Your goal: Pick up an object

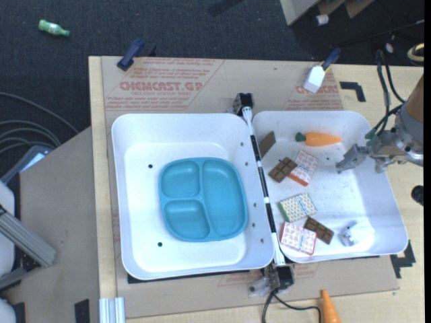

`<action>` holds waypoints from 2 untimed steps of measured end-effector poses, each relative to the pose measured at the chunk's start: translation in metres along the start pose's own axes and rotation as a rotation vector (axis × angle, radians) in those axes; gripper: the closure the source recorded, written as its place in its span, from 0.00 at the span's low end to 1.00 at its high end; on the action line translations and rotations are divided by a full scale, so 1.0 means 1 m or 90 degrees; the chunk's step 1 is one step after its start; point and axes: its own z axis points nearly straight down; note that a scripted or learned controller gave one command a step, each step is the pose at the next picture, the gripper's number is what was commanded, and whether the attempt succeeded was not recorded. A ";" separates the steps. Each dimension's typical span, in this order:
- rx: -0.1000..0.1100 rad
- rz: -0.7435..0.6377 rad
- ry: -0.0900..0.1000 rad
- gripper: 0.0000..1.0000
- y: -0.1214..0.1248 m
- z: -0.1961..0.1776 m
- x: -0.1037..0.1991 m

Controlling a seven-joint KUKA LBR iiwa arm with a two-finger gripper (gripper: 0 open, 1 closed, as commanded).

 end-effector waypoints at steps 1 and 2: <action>0.001 -0.001 0.001 0.00 0.028 0.041 0.075; 0.001 0.000 0.000 0.00 0.038 0.106 0.080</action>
